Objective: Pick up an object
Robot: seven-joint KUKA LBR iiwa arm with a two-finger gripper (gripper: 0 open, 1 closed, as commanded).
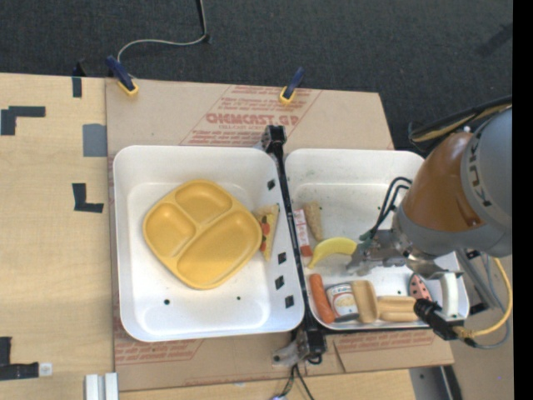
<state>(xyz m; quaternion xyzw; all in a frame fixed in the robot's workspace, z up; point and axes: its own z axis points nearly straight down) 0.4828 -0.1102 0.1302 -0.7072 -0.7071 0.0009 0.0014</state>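
The right bin (350, 163) holds several small toy foods. A yellow banana (331, 249) lies near its middle. A red sausage (321, 297), a small can (341, 301) and a tan bread roll (385, 307) lie along the front wall. A tan biscuit stick (313, 219) and a red-and-white packet (300, 233) rest by the left wall. My gripper (365, 257) hangs low in this bin, just right of the banana's end, largely hidden under the grey and orange arm (445, 194).
The left bin (127, 223) holds a yellow divided plate (202, 233), with a small red-and-yellow piece (267, 228) against its right wall. A pink speckled piece (418, 289) lies at the right bin's front right. Cardboard lies under both bins, and yellow clamps (291, 86) sit at its back edge.
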